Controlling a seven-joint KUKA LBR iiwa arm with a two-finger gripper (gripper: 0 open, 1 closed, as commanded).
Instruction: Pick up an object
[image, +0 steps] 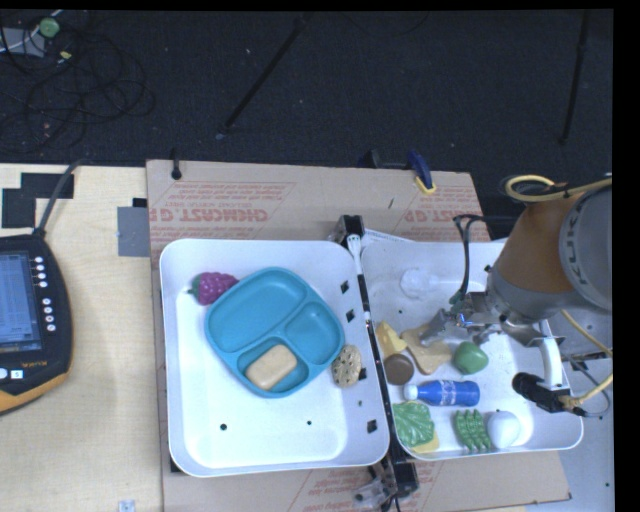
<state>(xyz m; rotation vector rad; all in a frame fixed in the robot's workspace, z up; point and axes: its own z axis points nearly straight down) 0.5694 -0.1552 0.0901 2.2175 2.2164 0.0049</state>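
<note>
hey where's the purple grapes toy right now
The purple grapes lie in the left bin, near its upper left corner in the camera view, touching the upper left rim of the blue divided plate.

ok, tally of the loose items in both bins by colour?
Green: 3, ball, leafy piece, ridged piece
Tan or yellow: 4, bread, cookie, two pale pieces
Blue: 2, tray, bottle
Purple: 1, grapes
Brown: 1, round piece
White: 1, egg-like piece
Total: 12
</note>
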